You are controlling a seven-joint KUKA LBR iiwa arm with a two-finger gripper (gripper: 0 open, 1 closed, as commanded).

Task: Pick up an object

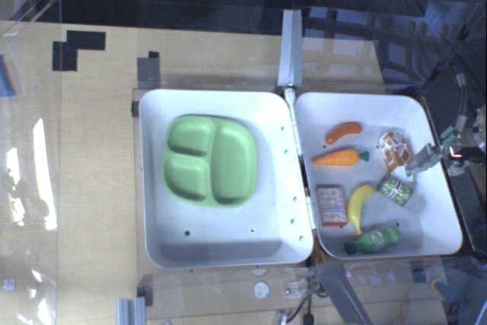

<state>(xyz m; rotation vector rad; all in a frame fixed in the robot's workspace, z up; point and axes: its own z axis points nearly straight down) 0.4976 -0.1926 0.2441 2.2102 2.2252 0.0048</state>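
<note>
The end effector (423,158) sits by the right bin's (449,202) edge, seemingly holding nothing; its opening is too blurry to tell. Go straight down over the small can (395,190).

Two white bins on worktop (91,164): left bin (152,240), right bin (434,232).

Left bin: one green divided tray (211,158), three compartments.

Right bin, seven items:
- one orange sausage-shaped piece (343,132), 11 o'clock
- one carrot (338,158), 9 o'clock
- one white-and-orange packet (393,149), 1 o'clock
- one small green-labelled can (396,190), 3 o'clock
- one red-and-white box (331,206), 8 o'clock
- one banana (358,205), near centre
- one green bottle (374,239), 6 o'clock

One hand (423,158), at right bin's 3 o'clock rim.
</note>
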